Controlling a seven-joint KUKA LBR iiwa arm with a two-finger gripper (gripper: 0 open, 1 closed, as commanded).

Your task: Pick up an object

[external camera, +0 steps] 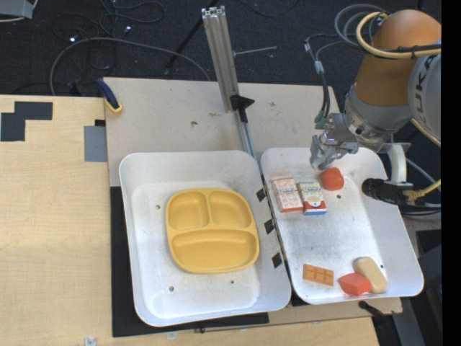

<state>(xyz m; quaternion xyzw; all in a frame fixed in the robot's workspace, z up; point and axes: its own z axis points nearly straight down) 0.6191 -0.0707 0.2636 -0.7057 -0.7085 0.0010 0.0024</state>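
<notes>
In right bin (392, 262): two small cartons (297, 196), print unreadable

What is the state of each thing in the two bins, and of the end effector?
Yellow plastic divided plate: lying flat in the left white bin, compartments up.
Two small printed cartons: lying flat, side by side, in the right white bin.
Small red-orange ball: resting on the bin floor, beside the end effector.
Orange wafer-like bar: lying flat.
Beige oval piece: lying against a red wedge-shaped piece.
End effector: low above the right bin, holding nothing visible.
</notes>
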